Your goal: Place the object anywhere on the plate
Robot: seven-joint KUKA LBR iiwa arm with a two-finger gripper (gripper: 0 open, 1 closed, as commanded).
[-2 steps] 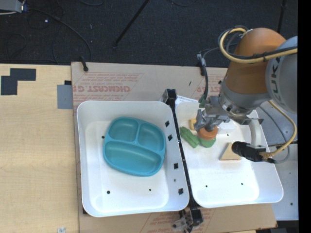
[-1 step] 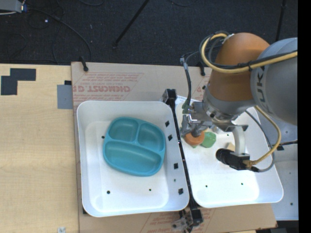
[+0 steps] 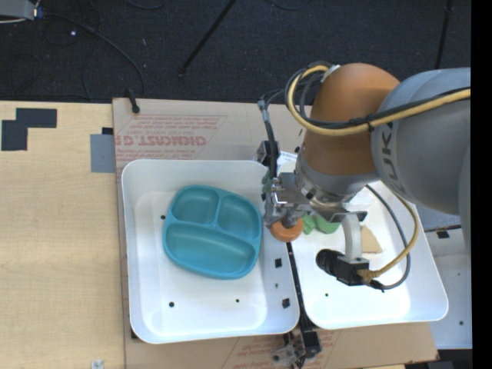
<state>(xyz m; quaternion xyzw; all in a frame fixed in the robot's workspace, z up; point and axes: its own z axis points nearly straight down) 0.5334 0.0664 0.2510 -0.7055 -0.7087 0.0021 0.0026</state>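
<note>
A tan bench (image 3: 54,244) under a dark carpeted floor at the frame's top carries two white bins; the left bin (image 3: 146,298) holds a teal divided plate (image 3: 214,231). At centre, the gripper (image 3: 283,215) pinches a small orange object (image 3: 288,231) (over the bins' shared edge, just right of the plate).

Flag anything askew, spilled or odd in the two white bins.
Nothing looks spilled or damaged. The teal three-compartment plastic plate lies flat but rotated askew in the left white bin. A small orange round object sits at the gripper over the divide between bins, not yet on the plate.
</note>
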